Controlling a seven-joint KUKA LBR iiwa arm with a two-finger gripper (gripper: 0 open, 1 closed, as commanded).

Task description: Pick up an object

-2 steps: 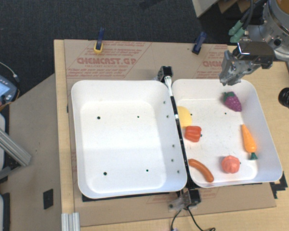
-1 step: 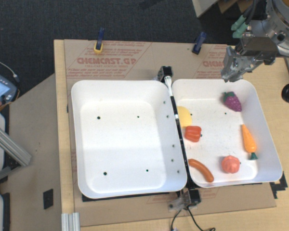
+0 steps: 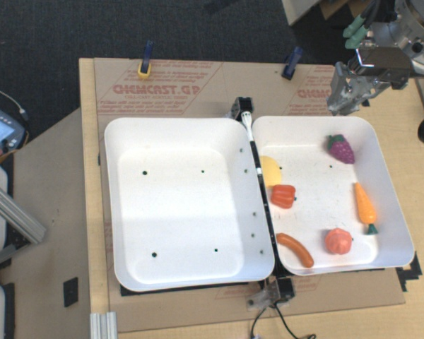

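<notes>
**Arm parked above far rim, six toys waiting in right bin**

Nearest the lens: a sausage (image 3: pixel 295 250), reddish-brown, smooth, lying at a slant near the front rim of the right bin (image 3: pixel 396 242). Just to its right, a pink rounded fruit (image 3: pixel 338 241), perhaps a peach or tomato; the view is too coarse to say. A carrot (image 3: pixel 364 204) with a green stub lies along the right wall. A red-orange pepper (image 3: pixel 283 196) sits near the divider, with a pale yellow piece (image 3: pixel 269 169) touching the divider behind it. Purple grapes (image 3: pixel 341 149) rest near the far right corner.

Left bin (image 3: pixel 127 260): white moulded plastic, glossy, a few dark dots on the floor.

Gripper (image 3: pixel 343 97) hangs over the cardboard-covered tabletop (image 3: pixel 198 83), just beyond the right bin's far rim, nearest the grapes. Cannot tell whether the fingers are spread or pressed together; they blur into the metal body.

Handling, judged: all look like hollow plastic toys, light, stiff, slick. Rounded ones may squirt out of a pinch. The carrot or sausage should be taken across the narrow middle; the grapes' bumpy surface may offer better purchase.
</notes>
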